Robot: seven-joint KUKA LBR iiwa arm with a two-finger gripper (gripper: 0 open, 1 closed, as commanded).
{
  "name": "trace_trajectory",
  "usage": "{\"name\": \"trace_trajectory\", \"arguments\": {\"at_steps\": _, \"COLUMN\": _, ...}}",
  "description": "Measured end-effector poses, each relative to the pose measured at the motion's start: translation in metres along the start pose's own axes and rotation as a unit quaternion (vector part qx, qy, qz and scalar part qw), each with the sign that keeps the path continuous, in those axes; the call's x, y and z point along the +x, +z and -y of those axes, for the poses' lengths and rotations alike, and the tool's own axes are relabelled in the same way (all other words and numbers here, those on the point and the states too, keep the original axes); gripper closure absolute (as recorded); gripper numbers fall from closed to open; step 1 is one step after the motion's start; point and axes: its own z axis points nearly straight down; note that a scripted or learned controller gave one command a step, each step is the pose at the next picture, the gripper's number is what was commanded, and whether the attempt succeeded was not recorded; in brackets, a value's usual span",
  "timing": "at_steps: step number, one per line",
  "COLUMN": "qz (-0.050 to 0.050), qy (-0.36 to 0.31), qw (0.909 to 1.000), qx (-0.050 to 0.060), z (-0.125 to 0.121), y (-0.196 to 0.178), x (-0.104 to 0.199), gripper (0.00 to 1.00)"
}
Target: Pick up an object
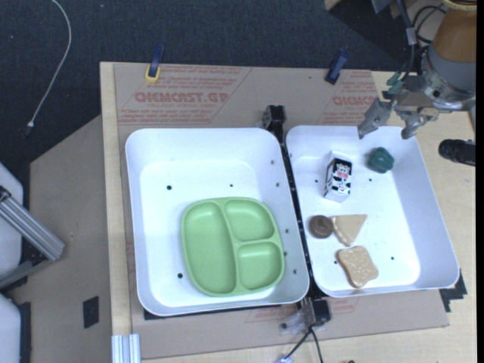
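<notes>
Starting at the left bin (pixel 144 203), a green plate (pixel 231 246) with three compartments lies flat in its near half. In the right bin (pixel 431 225), a brown disc (pixel 321 227) touches a tan wedge (pixel 349 228) whose point aims toward the near edge; a toast slice (pixel 358 267) sits just nearer. A small carton (pixel 339 177) with a cow print lies with its long axis running front to back, slightly tilted. A teal lump (pixel 380 159) rests near the far right corner. Above it hangs the gripper (pixel 390 129), fingers spread apart, holding nothing.

one fixed cam, high, slanted down over both bins (pixel 144 203).
</notes>
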Motion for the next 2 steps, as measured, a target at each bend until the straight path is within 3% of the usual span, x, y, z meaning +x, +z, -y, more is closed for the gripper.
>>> {"name": "trace_trajectory", "arguments": {"at_steps": 1, "qz": 0.001, "qy": -0.001, "qw": 1.0, "qx": -0.006, "z": -0.002, "y": -0.007, "x": 0.0, "gripper": 0.0}}
{"name": "trace_trajectory", "arguments": {"at_steps": 2, "qz": 0.001, "qy": -0.001, "qw": 1.0, "qx": -0.005, "z": 0.002, "y": 0.035, "x": 0.001, "gripper": 0.0}}
